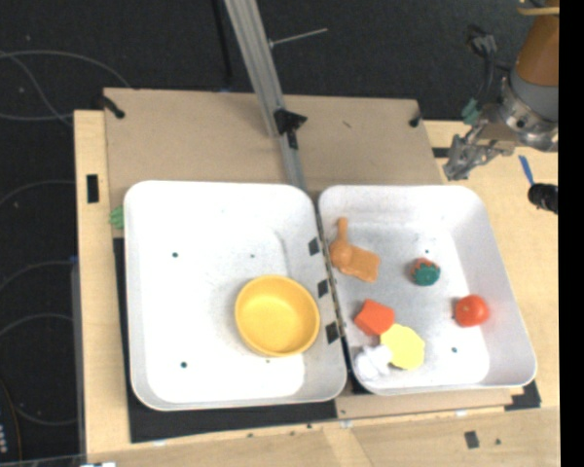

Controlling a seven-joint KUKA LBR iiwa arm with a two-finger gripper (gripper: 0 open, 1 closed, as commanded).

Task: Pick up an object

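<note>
The right bin [467, 217] holds an orange giraffe-like toy [352, 256], a green and red ball [425, 271], a red tomato-like piece [471, 309], an orange-red block [375, 317], a yellow piece [405, 346] and a small white piece [373, 363]. A yellow bowl [276, 315] sits in the left bin [175, 232]. My gripper [464, 160] hangs at the upper right, above the bench just beyond the right bin's far corner, with nothing visibly between its fingers.
A slanted metal pole [263, 76] rises from behind the bins, near their dividing line. The bins rest on a tan board [204, 134]. Cables lie on the dark floor at left.
</note>
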